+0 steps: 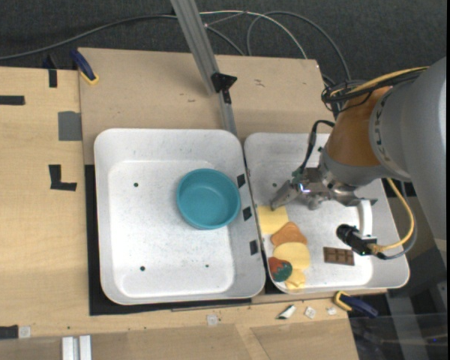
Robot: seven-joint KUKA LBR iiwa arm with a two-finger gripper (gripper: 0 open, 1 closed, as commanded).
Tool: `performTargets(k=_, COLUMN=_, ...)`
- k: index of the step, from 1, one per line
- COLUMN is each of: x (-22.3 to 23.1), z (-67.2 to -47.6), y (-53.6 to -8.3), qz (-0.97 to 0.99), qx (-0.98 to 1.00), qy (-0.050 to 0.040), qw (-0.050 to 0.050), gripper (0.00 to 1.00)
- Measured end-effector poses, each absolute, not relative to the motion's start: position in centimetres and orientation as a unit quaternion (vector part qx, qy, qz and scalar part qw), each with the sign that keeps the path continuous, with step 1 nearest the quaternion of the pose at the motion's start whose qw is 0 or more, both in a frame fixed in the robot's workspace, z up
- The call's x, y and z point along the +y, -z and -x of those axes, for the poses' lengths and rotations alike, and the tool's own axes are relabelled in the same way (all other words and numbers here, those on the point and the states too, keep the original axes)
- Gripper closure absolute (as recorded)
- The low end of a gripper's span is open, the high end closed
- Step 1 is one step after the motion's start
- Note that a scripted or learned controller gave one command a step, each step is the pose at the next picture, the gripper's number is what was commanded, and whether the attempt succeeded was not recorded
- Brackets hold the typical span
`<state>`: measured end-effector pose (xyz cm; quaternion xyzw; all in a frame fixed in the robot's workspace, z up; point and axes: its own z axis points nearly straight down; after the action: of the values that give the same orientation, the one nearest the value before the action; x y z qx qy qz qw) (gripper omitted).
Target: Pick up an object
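Note:
My gripper [295,199] hangs low over the right bin [382,276], near its left middle, just above a pile of small objects. Its two fingers stand apart, open, with nothing between them. Directly below it lies a pale yellow piece [271,219]. Beneath that sit an orange piece [289,235], another yellow piece [297,258] and a small green and red object [280,268]. A flat brown rectangle [338,256] lies to the right of the pile. A blue bowl [208,199] sits upright in the left bin [135,276], toward its right side.
The bins touch along a shared wall [246,201]. A slanted grey metal pole [202,47] crosses the bench behind them. Cables [285,21] loop across the back. A black cable end [352,238] on the arm hangs over the right bin.

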<state>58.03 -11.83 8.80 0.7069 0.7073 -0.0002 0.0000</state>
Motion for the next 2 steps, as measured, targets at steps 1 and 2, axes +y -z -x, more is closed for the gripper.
performTargets(k=1, x=-11.7, z=-58.0, y=-9.9, qz=-0.706, qx=0.708, qy=0.0001, qw=0.0, gripper=1.0)
performTargets(k=2, x=-10.9, z=-57.5, y=-15.3, qz=-0.706, qx=0.708, qy=-0.0012, qw=0.001, gripper=1.0)
